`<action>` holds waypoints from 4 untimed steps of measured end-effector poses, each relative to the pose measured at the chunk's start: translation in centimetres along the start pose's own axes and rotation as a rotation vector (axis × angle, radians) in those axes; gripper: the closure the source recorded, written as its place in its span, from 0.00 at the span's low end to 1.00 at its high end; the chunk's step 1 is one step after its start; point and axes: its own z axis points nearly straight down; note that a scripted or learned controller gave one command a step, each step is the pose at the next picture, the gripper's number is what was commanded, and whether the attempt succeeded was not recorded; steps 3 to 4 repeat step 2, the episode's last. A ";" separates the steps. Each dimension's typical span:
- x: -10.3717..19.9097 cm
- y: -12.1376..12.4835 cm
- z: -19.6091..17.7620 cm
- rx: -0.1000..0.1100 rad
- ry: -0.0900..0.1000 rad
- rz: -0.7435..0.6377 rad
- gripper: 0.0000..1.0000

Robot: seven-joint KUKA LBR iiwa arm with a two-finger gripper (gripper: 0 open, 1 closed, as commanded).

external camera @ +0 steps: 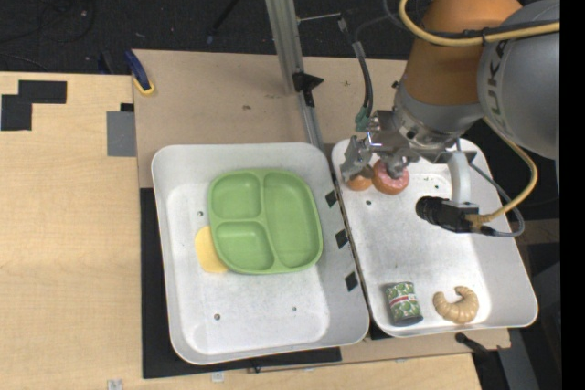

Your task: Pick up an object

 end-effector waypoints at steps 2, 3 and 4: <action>9.9 -4.1 1.2 0.002 -0.001 0.000 1.00; 9.9 -4.1 1.2 0.002 -0.001 0.000 1.00; 9.9 -4.1 1.2 0.002 -0.001 0.000 1.00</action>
